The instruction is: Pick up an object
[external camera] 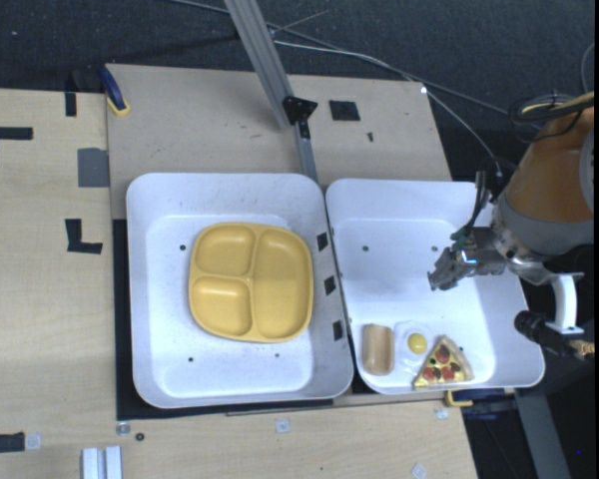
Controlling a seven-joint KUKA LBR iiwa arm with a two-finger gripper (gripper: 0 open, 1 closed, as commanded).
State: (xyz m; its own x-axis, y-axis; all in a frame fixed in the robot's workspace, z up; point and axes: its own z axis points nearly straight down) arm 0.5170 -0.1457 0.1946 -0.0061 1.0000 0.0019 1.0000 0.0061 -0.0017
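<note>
The right bin (pixel 399 208) holds three toy foods along its near edge: a tan bread-like piece (pixel 377 348), a fried egg (pixel 415 343) and a pizza slice (pixel 443 363). My gripper (pixel 445 273) hangs over the middle right of that bin, above and a little right of the foods, pointing down and to the left. Nothing shows between its dark fingertips, and it is apart from all three items.
A yellow divided plate (pixel 251 281) lies in the middle of the left bin (pixel 160 218). A grey pole (pixel 265 48) slants down to the gap between the bins. Cables run over the bench at the back right.
</note>
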